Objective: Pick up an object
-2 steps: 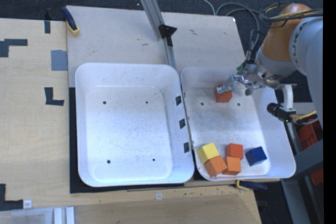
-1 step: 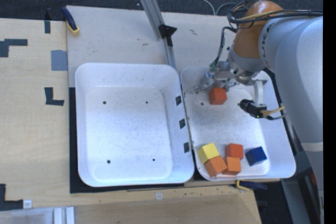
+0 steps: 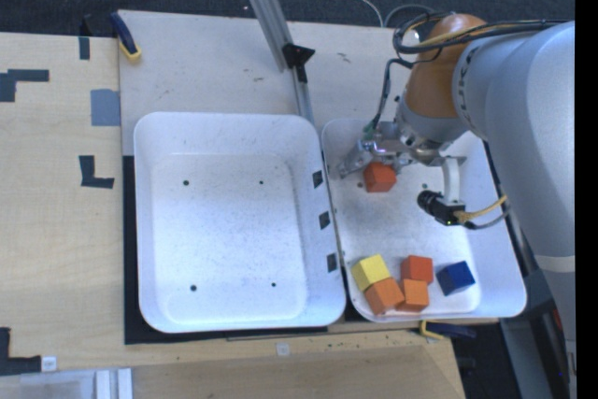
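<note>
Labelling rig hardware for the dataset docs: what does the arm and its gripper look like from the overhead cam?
The arm is bulky, rounded, light grey, with an orange band above the wrist. Thin cables loop around the band. The gripper is a small metallic grey assembly. A black fitting with a yellowish cable hangs beside it.

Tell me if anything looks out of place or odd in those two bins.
Nothing stands out. Yellow block, two orange blocks and blue block cluster in the right bin; another orange block sits at the gripper.
</note>
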### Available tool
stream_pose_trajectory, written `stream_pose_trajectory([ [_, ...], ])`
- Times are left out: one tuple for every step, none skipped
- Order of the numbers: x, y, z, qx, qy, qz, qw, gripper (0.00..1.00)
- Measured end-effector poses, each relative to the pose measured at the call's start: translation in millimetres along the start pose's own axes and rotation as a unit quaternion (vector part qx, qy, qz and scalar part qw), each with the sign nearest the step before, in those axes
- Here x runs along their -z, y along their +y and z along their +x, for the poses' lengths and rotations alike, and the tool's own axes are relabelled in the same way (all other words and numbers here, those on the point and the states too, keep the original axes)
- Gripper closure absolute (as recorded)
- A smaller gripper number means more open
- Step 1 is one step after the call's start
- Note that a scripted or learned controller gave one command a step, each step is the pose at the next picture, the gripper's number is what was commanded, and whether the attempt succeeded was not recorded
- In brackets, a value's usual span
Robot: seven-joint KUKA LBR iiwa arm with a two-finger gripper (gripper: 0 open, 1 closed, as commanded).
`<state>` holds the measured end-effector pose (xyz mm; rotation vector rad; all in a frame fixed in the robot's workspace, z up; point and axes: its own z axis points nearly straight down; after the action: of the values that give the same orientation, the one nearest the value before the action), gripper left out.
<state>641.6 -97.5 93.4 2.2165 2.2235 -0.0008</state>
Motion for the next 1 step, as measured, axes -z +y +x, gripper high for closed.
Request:
stream_pose_trajectory([
  [-1.7, 2.5, 5.0, 0.000, 0.001, 0.001, 1.0000, 0.00],
])
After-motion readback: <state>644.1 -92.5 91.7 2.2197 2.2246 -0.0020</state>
